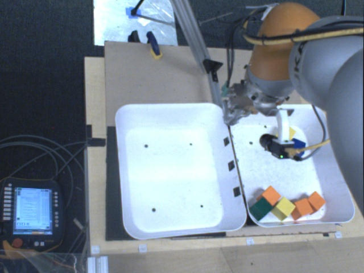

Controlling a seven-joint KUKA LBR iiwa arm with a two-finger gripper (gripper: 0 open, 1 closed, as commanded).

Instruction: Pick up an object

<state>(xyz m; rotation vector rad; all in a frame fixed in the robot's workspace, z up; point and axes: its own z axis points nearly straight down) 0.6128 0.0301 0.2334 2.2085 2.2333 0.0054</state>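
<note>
My gripper (233,111) hangs low over the back left corner of the right bin (341,192), close to the wall shared with the left bin. Nothing shows between its fingers. Several blocks lie in a cluster at the right bin's front: an orange block (271,195), a green block (260,209), a yellow block (282,209) and two more orange blocks (301,207) (316,200). A small yellow piece (293,133) and a blue piece (300,144) peek out in the bin's middle, partly hidden by the arm's hardware.
The left bin (122,152) stands beside the right one, their walls touching. A slanted metal pole (190,27) rises behind the bins. A teach pendant (31,212) and cables lie off the bench at the left.
</note>
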